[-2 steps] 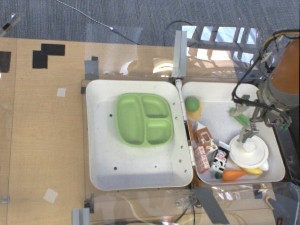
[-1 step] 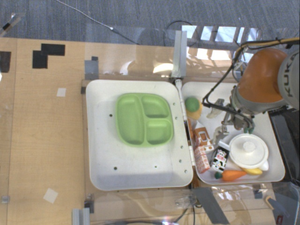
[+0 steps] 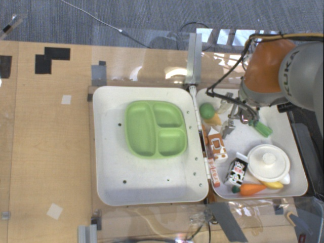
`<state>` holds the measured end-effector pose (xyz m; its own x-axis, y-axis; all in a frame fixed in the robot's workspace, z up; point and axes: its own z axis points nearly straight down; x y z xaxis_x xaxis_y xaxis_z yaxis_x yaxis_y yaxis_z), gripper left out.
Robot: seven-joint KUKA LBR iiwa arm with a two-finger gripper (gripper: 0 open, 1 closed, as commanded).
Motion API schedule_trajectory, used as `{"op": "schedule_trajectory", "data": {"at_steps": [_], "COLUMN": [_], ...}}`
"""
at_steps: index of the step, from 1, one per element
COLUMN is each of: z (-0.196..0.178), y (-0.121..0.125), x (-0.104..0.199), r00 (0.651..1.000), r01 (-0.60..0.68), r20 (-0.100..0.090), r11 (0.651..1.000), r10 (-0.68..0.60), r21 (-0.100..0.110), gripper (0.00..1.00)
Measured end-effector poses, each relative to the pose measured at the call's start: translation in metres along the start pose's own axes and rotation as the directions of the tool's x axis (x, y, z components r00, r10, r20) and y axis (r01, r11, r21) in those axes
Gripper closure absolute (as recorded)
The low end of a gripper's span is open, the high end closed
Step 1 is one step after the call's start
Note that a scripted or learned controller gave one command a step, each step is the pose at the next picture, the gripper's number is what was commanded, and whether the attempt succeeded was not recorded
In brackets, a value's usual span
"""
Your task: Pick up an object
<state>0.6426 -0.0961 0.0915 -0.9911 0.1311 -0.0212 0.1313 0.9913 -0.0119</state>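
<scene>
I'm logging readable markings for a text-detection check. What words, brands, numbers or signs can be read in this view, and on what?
"KU": grey arm, at the frame's right edge; the rest is cut off.
Orange-and-white carton: print too blurred to read.
Black-and-white carton: pattern, no legible text.

A green divided plate (image 3: 154, 129) lies in the left bin (image 3: 109, 186). The end effector (image 3: 234, 119) hangs over the right bin (image 3: 298, 181), near a white lidded bowl (image 3: 268, 162), carrot (image 3: 252, 189) and small carton (image 3: 216, 147).

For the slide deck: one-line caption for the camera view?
KUKA arm's gripper hovers over right bin of toys; green divided plate sits in left bin.
</scene>
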Motion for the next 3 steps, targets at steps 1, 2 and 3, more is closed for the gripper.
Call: {"op": "schedule_trajectory", "data": {"at_steps": [1,2,3], "z": [0.0,0.002,-0.002], "y": [-0.051,0.013,-0.028], "x": [0.062,0.009,0.101], "r00": [0.999,0.973,0.994], "r01": [-0.039,-0.23,-0.107], "r20": [-0.006,-0.009,-0.004], "r11": [0.999,0.973,0.994], "r10": [0.039,0.23,0.107], "r21": [-0.01,-0.011,-0.011], "gripper": [0.0,0.0,0.0]}}
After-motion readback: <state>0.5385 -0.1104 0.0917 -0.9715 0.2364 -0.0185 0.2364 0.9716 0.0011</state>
